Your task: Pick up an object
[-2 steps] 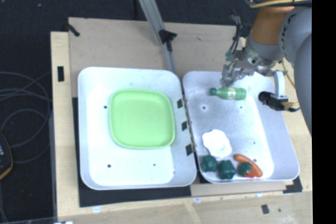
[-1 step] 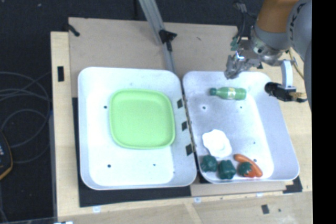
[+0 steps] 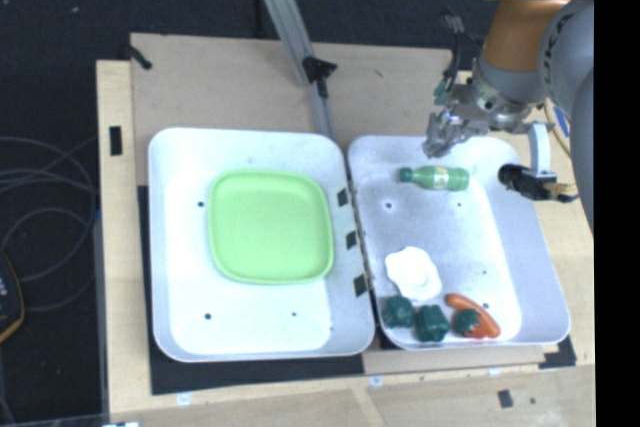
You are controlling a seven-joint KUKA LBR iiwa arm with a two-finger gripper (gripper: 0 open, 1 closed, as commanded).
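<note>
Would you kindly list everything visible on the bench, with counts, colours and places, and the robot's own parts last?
bins: two, white, side by side on the bench
plate: one, light green, square, in the left bin
bottle: one, green, lying on its side at the far end of the right bin
white object: one, near end of the right bin
dark green objects: two, near edge of the right bin
orange-red object: one, near right corner of the right bin
arm: one, grey with orange band, reaching from the right
gripper: one, over the right bin's far edge, just above the bottle

The hand (image 3: 440, 141) hovers just above a green bottle (image 3: 435, 177).
</note>
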